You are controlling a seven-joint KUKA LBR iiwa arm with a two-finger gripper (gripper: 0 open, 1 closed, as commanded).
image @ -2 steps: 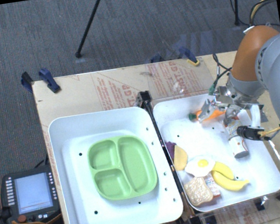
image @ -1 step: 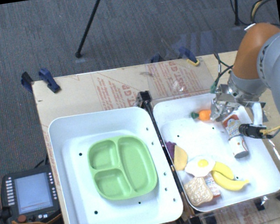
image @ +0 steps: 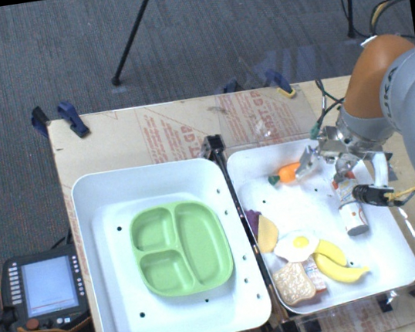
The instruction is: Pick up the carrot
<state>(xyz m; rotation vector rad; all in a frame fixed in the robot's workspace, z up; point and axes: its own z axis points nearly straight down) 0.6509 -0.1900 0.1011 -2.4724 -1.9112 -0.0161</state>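
Lying near the back of the right shallow white bin [image: 410,262], the small orange toy carrot with a green stub end [image: 288,173] rests on the bin floor, green tip pointing left, apart from the other play food. It looks like moulded plastic: light, stiff, smooth and a little slippery, tapering along its length, so it would likely roll or squirt out of a pinch placed near either end. The best hold, as I judge it, is across the thick orange middle, jaws closing on the two long sides.

The grey two-finger gripper [image: 310,161] sits just right of the carrot, its tip touching or nearly touching the orange end. The jaws look slightly parted with nothing between them, though the metal parts crowd together and the gap is hard to read. The carrot is not gripped.

Toward the front of the same bin lie a fried egg [image: 297,245], a yellow banana [image: 338,264] and a piece of toast [image: 294,283], well clear of the carrot. The left bin [image: 91,219] carries a green divided plate [image: 181,248].
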